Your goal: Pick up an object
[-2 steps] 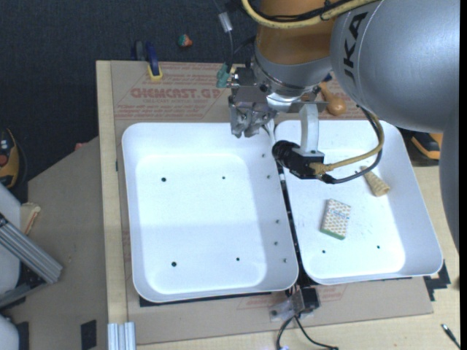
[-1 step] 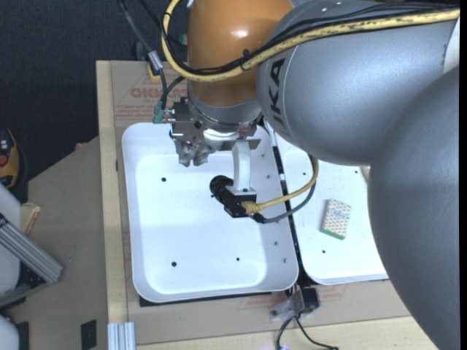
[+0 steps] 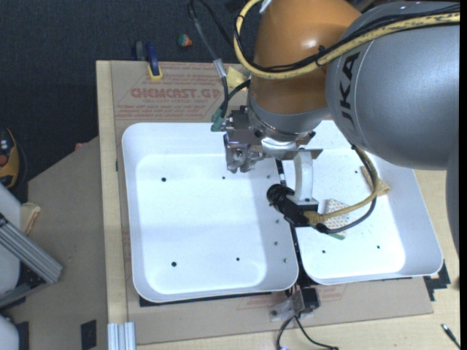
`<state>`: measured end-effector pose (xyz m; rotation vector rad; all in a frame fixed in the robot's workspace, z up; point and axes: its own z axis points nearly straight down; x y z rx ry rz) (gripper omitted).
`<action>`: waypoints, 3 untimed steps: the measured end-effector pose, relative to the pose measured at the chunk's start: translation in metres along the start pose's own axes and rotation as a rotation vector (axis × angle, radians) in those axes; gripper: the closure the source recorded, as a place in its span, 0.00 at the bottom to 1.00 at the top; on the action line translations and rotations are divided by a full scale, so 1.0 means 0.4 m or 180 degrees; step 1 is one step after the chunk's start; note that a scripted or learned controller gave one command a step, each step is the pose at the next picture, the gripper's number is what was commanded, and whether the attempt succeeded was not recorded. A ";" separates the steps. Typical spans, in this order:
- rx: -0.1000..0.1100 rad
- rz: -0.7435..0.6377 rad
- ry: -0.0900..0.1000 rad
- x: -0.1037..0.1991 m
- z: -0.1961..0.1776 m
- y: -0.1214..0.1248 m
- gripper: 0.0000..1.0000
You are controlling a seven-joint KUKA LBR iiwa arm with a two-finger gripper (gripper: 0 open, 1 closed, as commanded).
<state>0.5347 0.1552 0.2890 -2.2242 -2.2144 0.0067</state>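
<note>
We see 1 grey metal end effector low over the back of the left of 2 shallow white plastic bins. Whether it grips anything, we cannot tell. 1 small tan patterned object lies in the right bin, right of the end effector and toward the front.

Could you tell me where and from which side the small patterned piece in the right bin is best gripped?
My judgement: grip the patterned piece across its free far-right edge, coming from above. It seems to lie flat in the right bin, and the cable crowds its near side.
</note>
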 end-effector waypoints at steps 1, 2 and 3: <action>-0.0052 -0.0025 0.0013 0.106 -0.234 0.102 1.00; 0.0011 -0.0022 -0.0004 0.177 0.042 0.142 1.00; 0.0000 -0.0018 0.0002 0.173 0.010 0.075 1.00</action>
